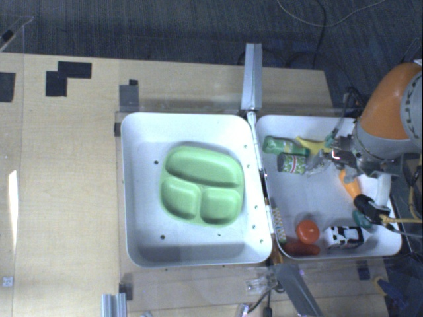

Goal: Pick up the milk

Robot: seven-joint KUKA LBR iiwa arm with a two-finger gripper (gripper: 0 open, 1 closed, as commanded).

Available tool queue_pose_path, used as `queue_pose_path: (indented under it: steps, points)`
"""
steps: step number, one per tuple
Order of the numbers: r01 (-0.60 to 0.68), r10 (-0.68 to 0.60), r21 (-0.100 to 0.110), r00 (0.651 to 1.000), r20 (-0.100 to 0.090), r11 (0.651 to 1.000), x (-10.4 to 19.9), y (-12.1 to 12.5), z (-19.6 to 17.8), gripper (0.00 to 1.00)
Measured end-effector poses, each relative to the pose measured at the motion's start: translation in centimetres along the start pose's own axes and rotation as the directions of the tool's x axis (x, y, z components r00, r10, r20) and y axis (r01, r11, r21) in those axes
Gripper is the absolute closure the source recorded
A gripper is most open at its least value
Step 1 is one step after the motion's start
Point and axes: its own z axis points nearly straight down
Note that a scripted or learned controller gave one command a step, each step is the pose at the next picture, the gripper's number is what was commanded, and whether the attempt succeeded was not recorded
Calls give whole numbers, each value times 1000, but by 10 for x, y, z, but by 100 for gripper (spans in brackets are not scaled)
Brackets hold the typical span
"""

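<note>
I am looking down on the counter (66, 177) with two white bins side by side. The left bin (142, 197) is holding a green divided tray (201, 183) lying flat near its middle. The right bin (297, 197) is holding the loose items. The milk (346, 237), a small carton with black and white cow patches, is lying on its side in the near right corner of the right bin, just beside a red-orange round thing (307, 231) and a dark red item (301, 247) along the near wall. A green can (291, 162) and a green packet (283, 144) are lying near the far left of that bin, with a yellow piece (310, 143) next to them.

The arm (395, 111) is reaching in from the right, and the tool (332, 154) is hanging over the far part of the right bin, near the can and well apart from the milk. I cannot tell how the tool is set; nothing I see is being gripped.
</note>
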Motion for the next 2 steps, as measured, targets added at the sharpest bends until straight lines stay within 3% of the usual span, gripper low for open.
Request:
queue_pose_path:
  steps: [1, 2]
  points:
    - [-302, 302, -11, 953, -5, 953, 7, -76, 54, 0]
    - [-173, 173, -3, 985, 1, 985, 0, 2, 13, 0]
